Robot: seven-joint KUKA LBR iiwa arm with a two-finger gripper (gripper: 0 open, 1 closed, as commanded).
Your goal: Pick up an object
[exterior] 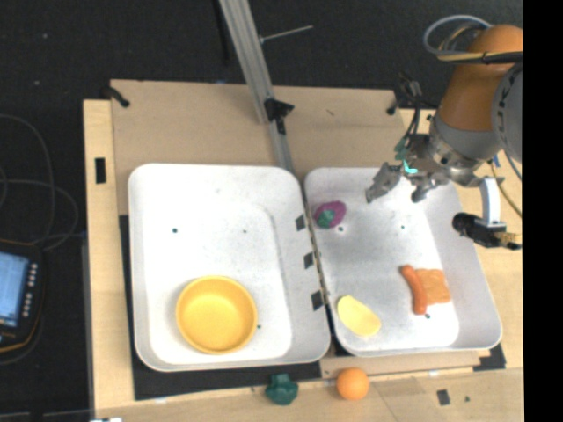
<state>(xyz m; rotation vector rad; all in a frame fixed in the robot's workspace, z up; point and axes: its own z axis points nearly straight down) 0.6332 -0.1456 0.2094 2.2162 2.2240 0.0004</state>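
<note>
Purple toy (330, 213) sits at far-left corner of right bin (471, 323), touching nothing. Gripper (400, 188) hangs over bin's far edge w/ fingers spread, holding nothing; toy lies to its left, slightly nearer. Orange toy (426, 288) & yellow piece (358, 316) near the front edge.

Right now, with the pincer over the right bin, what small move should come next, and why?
Probably shift the pincer left toward the purple object and lower it. Its fingers are spread with nothing between them, hanging over bare floor of the right bin, and that object lies nearest.
</note>
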